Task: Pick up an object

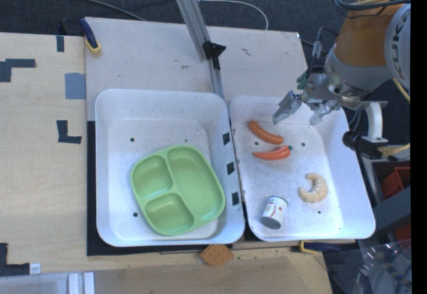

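The end effector [301, 110] hangs over the far edge of the right bin [353, 173], its fingers spread wide and holding nothing. Just below lie a sausage [265, 132] and a red pepper [272, 153], with a croissant [313, 188] and a can [273, 211] nearer. A green tray [177, 189] sits in the left bin [110, 153].

arm [373, 26]: cut off by right edge | can [273, 212] label: unreadable (too small)

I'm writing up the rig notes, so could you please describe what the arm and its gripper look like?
The arm is bulky and rounded, with an orange band above grey casing that bears dark lettering at the picture's edge. Thin black cables loop over its top. The gripper is a small grey metal assembly ending in slim jaws.
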